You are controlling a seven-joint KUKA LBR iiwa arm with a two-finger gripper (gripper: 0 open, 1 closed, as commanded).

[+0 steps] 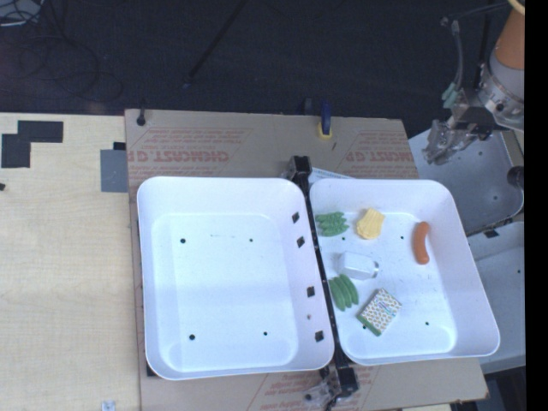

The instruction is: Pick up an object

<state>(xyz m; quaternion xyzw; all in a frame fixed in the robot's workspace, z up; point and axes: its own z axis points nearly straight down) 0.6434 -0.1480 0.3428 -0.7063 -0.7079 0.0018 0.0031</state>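
Objects for picking are lying in the right bin (467,264), and we are seeing six of them spread over its floor. Nearest the divider at the top, a green pod-like piece (331,223) is resting, and just beside it to the right a yellow chunk (370,223) is sitting. Further right, near the bin's far wall, an orange sausage-shaped item (421,242) is lying on its own, well apart from the rest. In the middle, a pale, whitish object (360,266) is sitting, hard to make out against the bin. Below it, a second green piece (344,291) is lying close to the divider, and beside that a speckled pad with a green edge (380,311) is resting at a tilt.

We are finding the left bin (154,255) sitting alongside, touching the right one at the black clips.

Our gripper (445,144) is hanging outside the bins, beyond the right bin's upper right corner, over the grey bench surface (497,195). It is carrying nothing, but we cannot tell whether it is spread or closed
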